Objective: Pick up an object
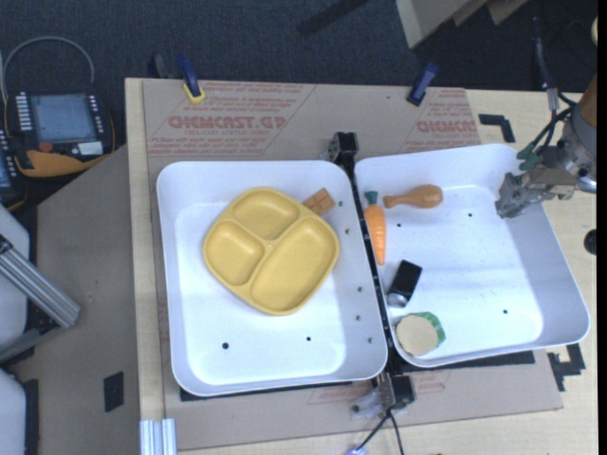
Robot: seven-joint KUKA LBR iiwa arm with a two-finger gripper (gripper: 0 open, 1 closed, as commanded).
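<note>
from above, the gripper [517, 195] hangs at the far right rim of the right bin [531, 282], nothing seen between its fingers; whether they are parted cannot be told. well left of it lie a wooden pestle [414, 197], a carrot [377, 232], a black block [405, 280] and a round biscuit [418, 333]. the left bin [190, 330] holds a yellow divided plate [271, 250].
</note>
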